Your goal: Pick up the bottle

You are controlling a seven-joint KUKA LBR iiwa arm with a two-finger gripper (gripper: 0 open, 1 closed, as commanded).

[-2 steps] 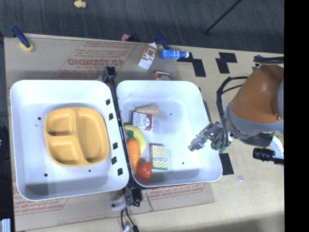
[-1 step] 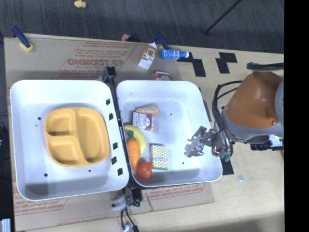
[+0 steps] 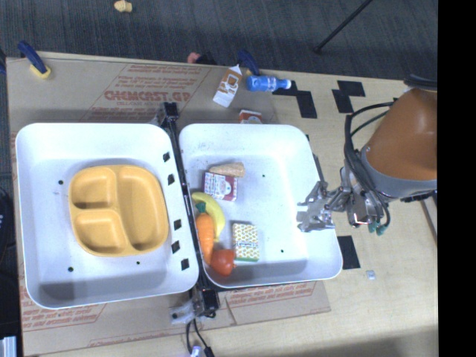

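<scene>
The arm comes in from the right, and its gripper (image 3: 311, 213) hangs over the right edge of the right bin (image 3: 297, 143). I cannot tell how wide the jaws are, because they are small and blurry from here. I see nothing held in them.

The bottle (image 3: 265, 84) is not in a bin. It lies on its side on the worktop (image 3: 394, 303), behind the right bin and well apart from the gripper. It is small, with a blue body and a paler end pointing right. A little carton (image 3: 227, 87) lies just beside it on the left.

I think the job is at its start: the arm is not yet near the bottle. Next it needs to go up and over the back wall of the bin, then come down on the bottle with the jaws set across its thin body. It is round, so it may roll.

In the right bin are 1 banana (image 3: 210, 208), 1 carrot (image 3: 204, 234), 1 tomato (image 3: 222, 261) and 2 small boxes. The left bin holds 1 yellow tray (image 3: 119, 208).
</scene>
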